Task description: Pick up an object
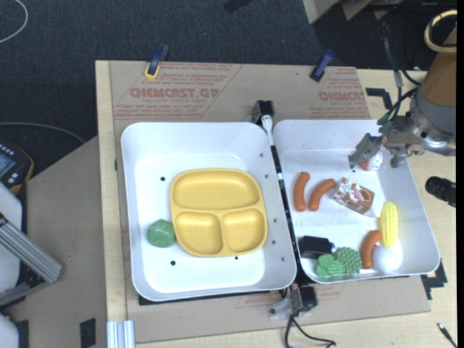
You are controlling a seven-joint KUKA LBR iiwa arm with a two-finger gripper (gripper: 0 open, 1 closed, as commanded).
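Toy food fills the right bin (pixel 417 194), with no single piece singled out. Two sausages (pixel 310 192) lie side by side toward its nine o'clock edge, a brown wrapped snack (pixel 354 196) sits near the centre, and a corn cob (pixel 389 222) stands at four o'clock with a third sausage (pixel 370 246) and a white egg (pixel 388 258) just below it. Green broccoli (pixel 339 263) and a black block (pixel 315 246) rest at the six o'clock rim. The hand (pixel 378 153) hangs over the bin's one o'clock corner above a small red and white piece (pixel 374 163); whether it is clenched or released I cannot tell. The left bin (pixel 138 194) holds a yellow divided plate (pixel 217 210) with a green ball (pixel 161 233) at its eight o'clock.
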